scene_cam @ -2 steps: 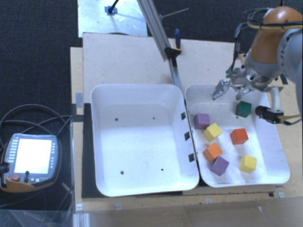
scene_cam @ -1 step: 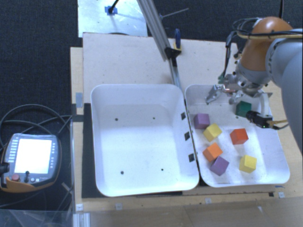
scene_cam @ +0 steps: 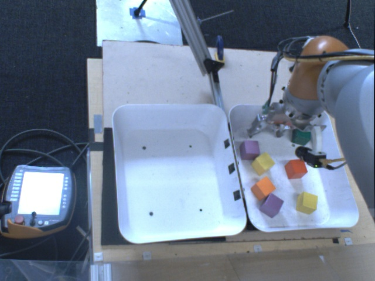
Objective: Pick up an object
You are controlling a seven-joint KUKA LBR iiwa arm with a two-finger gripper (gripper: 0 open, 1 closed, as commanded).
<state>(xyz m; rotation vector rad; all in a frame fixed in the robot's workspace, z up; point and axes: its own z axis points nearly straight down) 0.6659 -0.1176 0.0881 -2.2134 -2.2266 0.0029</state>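
Note:
Several small blocks lie in the right bin (scene_cam: pixel 345 212): a purple block (scene_cam: pixel 249 149), a yellow block (scene_cam: pixel 263 163), a red block (scene_cam: pixel 296 168), an orange block (scene_cam: pixel 263 188), a second purple block (scene_cam: pixel 272 205) and a second yellow block (scene_cam: pixel 306 202). A green block (scene_cam: pixel 302 137) sits at the bin's far side, partly covered by the wrist. My gripper (scene_cam: pixel 282 123) hangs low over the far end of this bin, just left of the green block and behind the purple one. I see no block held in it.
The left bin (scene_cam: pixel 126 157) stands beside the right one, with a divider edge between them. A slanted metal pole (scene_cam: pixel 193 28) crosses above the bench's far side. A teach pendant (scene_cam: pixel 38 201) with cables lies off the bench at left.

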